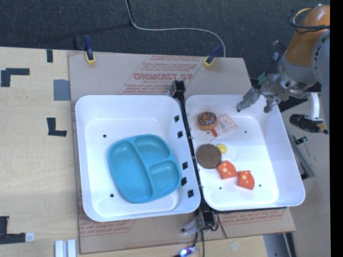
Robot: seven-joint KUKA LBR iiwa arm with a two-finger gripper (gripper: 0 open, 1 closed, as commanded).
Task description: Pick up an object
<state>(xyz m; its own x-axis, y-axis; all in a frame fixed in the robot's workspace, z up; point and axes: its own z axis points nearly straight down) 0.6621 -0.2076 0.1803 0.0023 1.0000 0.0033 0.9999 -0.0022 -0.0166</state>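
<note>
The right bin (278, 143) holds several small items: a round orange and brown donut-like piece (206, 120), a clear wrapper with red print (225, 124), a brown disc (208, 156), a small yellow piece (222, 150) and two red-orange blocks (226, 170) (245, 179). My gripper (256, 101) hangs over the bin's far right corner, above and to the right of these items. Its two fingers are spread apart with nothing between them. The fingers touch none of the items.
The left bin (91, 122) contains a blue divided plate (144, 167). A black divider (185, 138) runs between the bins. Clamps (88, 52) (213, 55) and a white cable (177, 28) lie beyond the far edge.
</note>
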